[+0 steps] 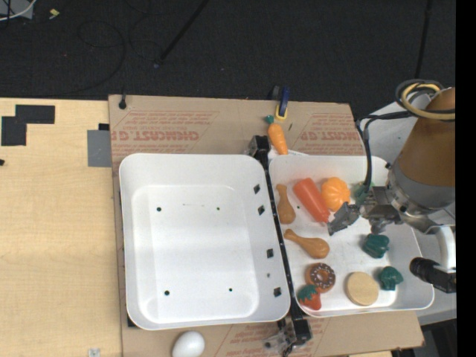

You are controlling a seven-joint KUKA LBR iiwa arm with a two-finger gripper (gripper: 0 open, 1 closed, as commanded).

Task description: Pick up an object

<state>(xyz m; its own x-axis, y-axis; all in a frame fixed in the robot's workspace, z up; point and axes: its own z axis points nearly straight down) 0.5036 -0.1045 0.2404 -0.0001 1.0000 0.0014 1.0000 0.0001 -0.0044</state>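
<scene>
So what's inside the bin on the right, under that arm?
Toy food lies in the right bin: a red pepper, an orange pumpkin, two drumsticks, a doughnut, a round biscuit, green pieces. The arm covers the far corner.

a robot lab: two white bins (141, 199) clipped onto a cardboard sheet (193, 125) on a plywood bench (52, 236), toy food (327, 195) as test items, loose cables (22, 2) on dark carpet, and the arm (435, 151) itself.

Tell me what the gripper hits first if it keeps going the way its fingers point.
Probably the long red-orange plastic vegetable: the dark two-finger gripper points left towards it. The round orange plastic fruit sits beside that line. Height above the right white bin is unclear.
</scene>
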